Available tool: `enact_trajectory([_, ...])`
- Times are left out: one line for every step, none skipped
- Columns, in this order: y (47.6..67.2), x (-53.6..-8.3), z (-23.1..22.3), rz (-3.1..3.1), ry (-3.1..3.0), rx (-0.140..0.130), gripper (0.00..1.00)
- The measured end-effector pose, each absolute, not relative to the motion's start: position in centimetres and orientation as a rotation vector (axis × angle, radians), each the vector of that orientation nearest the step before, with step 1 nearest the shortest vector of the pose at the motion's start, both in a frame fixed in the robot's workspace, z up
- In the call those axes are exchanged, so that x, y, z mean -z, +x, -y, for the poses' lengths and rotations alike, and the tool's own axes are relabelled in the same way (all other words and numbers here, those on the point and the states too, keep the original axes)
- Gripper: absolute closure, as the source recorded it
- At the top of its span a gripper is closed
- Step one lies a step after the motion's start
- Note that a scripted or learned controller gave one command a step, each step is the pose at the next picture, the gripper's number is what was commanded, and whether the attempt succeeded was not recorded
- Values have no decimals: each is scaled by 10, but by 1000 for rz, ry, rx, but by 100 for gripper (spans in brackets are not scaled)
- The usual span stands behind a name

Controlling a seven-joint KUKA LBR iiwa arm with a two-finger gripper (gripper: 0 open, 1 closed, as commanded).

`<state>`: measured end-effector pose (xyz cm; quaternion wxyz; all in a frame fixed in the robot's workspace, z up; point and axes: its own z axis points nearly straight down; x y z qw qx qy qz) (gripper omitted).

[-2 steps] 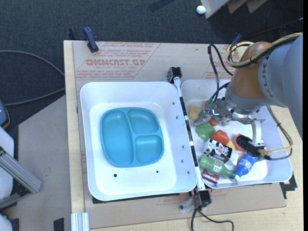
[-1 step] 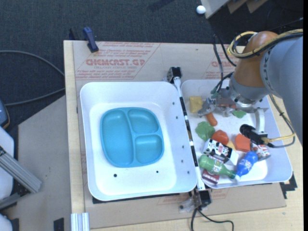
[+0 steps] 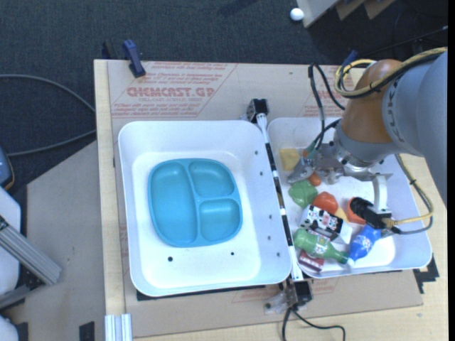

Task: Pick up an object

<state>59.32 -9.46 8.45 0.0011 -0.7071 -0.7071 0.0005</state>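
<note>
— Nearest the camera, what lies in your right bin?

— Down at the near edge of the shallow white right bin (image 3: 419, 251), a green plastic bottle (image 3: 321, 245) lies on its side, with a small dark red packet (image 3: 311, 261) just beside it and a blue bottle-shaped toy (image 3: 363, 243) to its right. Just behind them sits a black-and-white printed card (image 3: 324, 223), then an orange-red rounded piece (image 3: 326, 202) and a green rounded piece (image 3: 302, 192).

— And your hand?

— My hand (image 3: 313, 163) hangs low over the far left part of that bin, close to a pale yellow block (image 3: 288, 156) and a small orange piece (image 3: 316, 180). Whether it is apart or together, I cannot tell; my wrist covers it, and I see nothing gripped.

— The other bin?

— The shallow white left bin (image 3: 135, 148) holds a light blue divided plastic plate (image 3: 194, 202), lying flat in the middle. Both bins rest side by side, touching, on the brown cardboard-covered surface (image 3: 170, 91).
</note>
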Motion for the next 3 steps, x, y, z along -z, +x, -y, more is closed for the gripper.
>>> enact_trajectory([594, -95, 95, 2220, -2222, 0, 100])
enact_trajectory([549, -175, 135, 2222, -2223, 0, 100])
enact_trajectory([549, -175, 135, 2222, -2222, 0, 0])
